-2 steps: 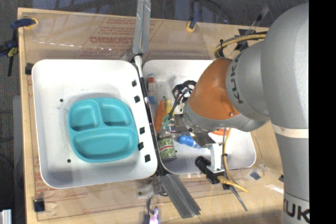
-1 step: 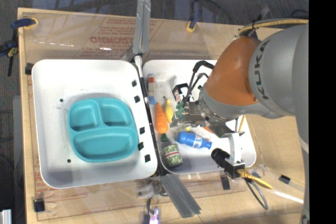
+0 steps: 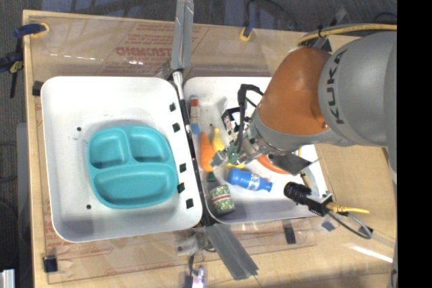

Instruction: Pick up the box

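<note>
The pincer (image 3: 233, 153) hangs low over the right of two shallow white bins (image 3: 202, 94), its spread hidden by the wrist, and no box can be picked out among one blue bottle (image 3: 248, 180), one orange piece (image 3: 205, 150) and one green-labelled can (image 3: 221, 198) just beside it.

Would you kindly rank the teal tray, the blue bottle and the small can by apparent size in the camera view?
1. Teal tray, by far the largest.
2. Blue bottle.
3. Can, only slightly smaller than the bottle, so that order is unsure.
</note>
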Robot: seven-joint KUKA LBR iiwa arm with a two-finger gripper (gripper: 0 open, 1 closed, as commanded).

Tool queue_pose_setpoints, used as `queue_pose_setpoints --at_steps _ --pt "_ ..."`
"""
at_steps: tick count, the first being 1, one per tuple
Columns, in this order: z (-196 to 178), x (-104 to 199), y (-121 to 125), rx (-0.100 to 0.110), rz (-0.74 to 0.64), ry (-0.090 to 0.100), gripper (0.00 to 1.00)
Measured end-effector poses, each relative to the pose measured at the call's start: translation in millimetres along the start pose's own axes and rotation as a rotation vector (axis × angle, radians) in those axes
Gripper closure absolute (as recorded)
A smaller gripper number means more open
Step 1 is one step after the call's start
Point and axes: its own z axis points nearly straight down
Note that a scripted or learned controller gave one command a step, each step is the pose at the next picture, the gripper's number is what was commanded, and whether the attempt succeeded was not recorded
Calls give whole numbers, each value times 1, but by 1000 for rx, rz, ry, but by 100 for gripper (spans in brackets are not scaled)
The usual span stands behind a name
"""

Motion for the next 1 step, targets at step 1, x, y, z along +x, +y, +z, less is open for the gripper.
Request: queue_pose_setpoints --at_steps 1 --pt "-99 56 19 -6 -197 -5 100"
